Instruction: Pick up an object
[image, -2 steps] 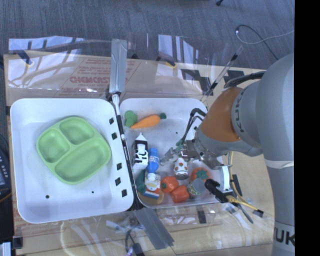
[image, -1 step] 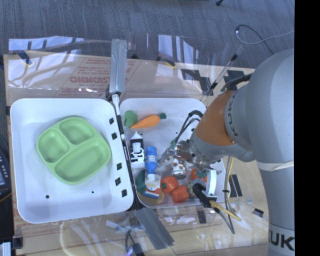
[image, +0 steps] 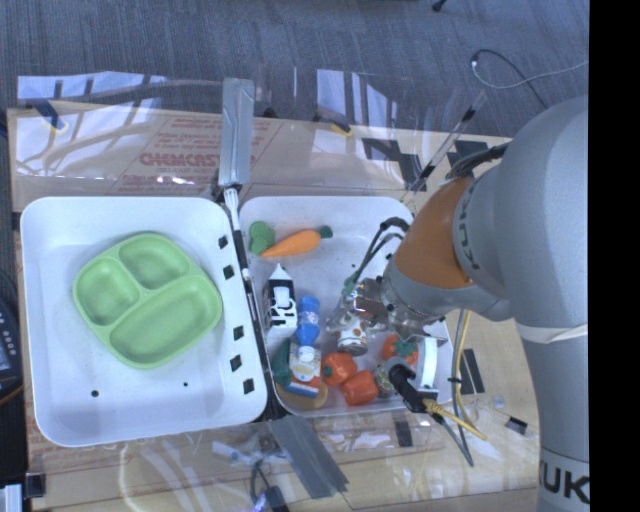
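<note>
- Gripper (image: 362, 318) low in right bin (image: 330, 212), over the toy pile; can't tell open/shut (wrist hides it).
- Likely target: red toy (image: 340, 367) just below it, w/ carrot (image: 296, 243) further up-left.

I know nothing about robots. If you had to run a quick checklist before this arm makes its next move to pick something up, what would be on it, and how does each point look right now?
1. Things to pick in the right bin: ok; a toy carrot lies near its far wall, with small items crowded toward the near wall.
2. Tool over that bin: ok, it is low among the clutter.
3. Something between the tool's tips: cannot tell, the wrist hides them.
4. Carrot free to grab: ok, only a green piece beside it.
5. Left bin: ok, it holds a green divided plate.
</note>
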